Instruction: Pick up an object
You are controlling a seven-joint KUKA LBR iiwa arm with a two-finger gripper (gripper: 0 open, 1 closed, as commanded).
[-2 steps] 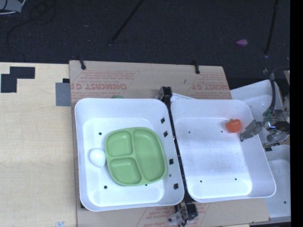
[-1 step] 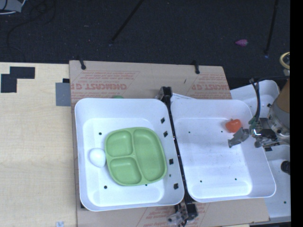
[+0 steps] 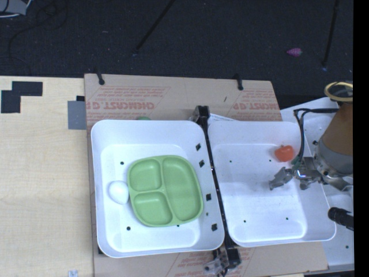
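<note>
Hovering jaws point(image 3: 283, 178) beside round orange object point(image 3: 283, 152); glossy green divided plate point(image 3: 164, 190)

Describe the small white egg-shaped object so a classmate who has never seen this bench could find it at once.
Start at the left white bin, which holds a green divided plate. The white egg-shaped object lies against the plate's left edge. It is the bin's one small rounded thing, white where the plate is green.
</note>
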